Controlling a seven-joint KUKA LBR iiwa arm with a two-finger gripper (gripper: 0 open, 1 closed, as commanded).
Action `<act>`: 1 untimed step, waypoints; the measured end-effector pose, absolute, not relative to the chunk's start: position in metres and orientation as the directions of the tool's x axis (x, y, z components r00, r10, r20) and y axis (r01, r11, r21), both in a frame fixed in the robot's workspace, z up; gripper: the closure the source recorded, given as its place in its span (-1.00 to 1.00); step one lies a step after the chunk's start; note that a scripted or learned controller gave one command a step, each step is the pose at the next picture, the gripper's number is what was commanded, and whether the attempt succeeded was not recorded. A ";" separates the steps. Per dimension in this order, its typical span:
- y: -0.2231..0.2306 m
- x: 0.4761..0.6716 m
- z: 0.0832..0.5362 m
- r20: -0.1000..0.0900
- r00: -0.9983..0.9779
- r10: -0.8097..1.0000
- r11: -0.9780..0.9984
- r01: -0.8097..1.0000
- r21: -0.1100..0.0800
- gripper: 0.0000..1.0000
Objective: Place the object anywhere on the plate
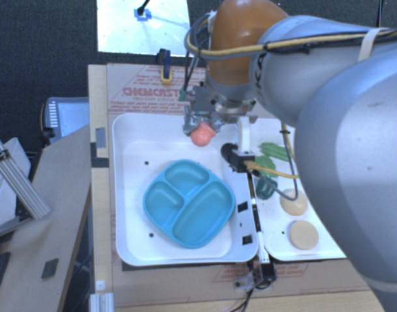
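Gripper point(199, 123) sits over the back part of the left bin point(130, 174), fingers pinching a small salmon-pink object point(202, 136) that hangs between the tips. Object is roundish and lumpy; long axis hard to call, at most slightly wider than tall, running roughly 9 to 3 o'clock; which end is which cannot be told.

Blue plate point(188, 203), three compartments, lies flat in the left bin with its long axis tilted from about 10 to 4 o'clock. Pink object is at about 12 o'clock from the plate's centre, beyond the rim, not over it.

Right bin point(276, 252): green pieces point(274, 151) toward its back, a dark teal item point(266, 187) below them, and two tan discs point(303, 234) near the front, at about 3 o'clock of the plate
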State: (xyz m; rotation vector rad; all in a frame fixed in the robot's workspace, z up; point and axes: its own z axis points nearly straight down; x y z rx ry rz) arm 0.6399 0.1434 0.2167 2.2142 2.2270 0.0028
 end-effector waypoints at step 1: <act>0.150 0.644 0.233 0.001 -0.006 1.000 0.006 1.000 0.002 1.00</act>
